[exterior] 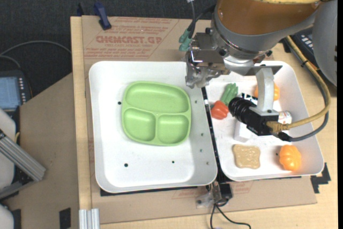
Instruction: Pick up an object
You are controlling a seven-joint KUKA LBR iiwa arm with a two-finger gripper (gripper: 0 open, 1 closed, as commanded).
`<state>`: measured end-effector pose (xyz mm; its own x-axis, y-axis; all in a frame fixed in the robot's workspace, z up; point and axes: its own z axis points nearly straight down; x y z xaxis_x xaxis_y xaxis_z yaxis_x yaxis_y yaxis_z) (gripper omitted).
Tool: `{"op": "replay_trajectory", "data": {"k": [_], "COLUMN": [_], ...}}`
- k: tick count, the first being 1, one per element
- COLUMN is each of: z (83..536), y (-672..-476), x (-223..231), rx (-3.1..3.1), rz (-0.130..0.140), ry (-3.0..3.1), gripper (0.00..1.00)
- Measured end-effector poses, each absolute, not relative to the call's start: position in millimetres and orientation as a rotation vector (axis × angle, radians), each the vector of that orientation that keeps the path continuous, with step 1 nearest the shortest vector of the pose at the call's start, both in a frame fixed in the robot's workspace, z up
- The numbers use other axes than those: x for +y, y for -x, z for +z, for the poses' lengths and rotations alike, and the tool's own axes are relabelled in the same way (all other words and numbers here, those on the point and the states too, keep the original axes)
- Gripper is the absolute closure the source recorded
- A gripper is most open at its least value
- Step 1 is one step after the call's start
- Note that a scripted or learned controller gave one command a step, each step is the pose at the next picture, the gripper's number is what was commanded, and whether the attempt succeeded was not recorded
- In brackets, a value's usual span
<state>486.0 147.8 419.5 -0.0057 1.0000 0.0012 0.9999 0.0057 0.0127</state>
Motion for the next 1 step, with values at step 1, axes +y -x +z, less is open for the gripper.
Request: {"op": "replay_trajectory", "data": {"k": [1], "z": [429.8], "y": [-486.5], "x": [148.5], "rx": [2.222], "rz": [0.019], "ry": [-2.207], "gripper": [1.0]}}
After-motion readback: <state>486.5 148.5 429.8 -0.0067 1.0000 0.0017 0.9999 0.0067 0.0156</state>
